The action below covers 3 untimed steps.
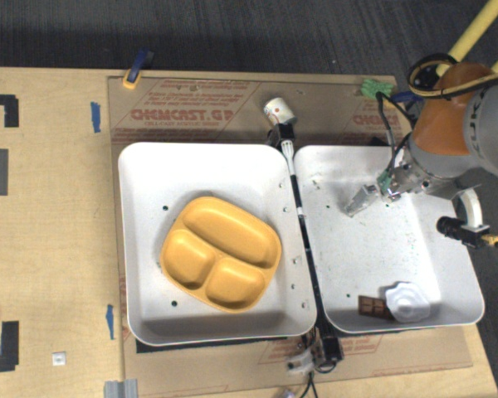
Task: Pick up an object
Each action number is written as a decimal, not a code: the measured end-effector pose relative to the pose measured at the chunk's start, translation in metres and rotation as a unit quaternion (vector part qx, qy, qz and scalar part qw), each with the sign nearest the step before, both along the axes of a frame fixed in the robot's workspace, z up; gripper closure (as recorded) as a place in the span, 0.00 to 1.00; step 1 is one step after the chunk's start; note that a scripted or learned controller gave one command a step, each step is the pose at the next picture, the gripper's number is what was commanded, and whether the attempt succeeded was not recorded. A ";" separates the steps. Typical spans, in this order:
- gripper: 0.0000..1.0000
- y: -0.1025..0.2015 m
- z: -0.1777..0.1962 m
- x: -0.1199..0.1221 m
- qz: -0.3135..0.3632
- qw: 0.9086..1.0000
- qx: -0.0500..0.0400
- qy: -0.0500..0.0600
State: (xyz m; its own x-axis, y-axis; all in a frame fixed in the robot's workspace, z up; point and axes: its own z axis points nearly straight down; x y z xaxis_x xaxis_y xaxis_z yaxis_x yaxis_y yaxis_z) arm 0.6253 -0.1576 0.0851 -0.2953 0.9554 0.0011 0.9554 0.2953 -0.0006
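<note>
We see gripper low over right bin, upper part; open/closed state: can't tell. Arm enters from right, angled down-left.

Fixed overhead camera, slanted down; both bins in frame.

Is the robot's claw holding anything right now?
No. The gripper hangs above the right bin with nothing between its fingers.
</note>
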 end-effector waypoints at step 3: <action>0.00 0.019 0.000 -0.020 0.366 0.931 0.000 -0.002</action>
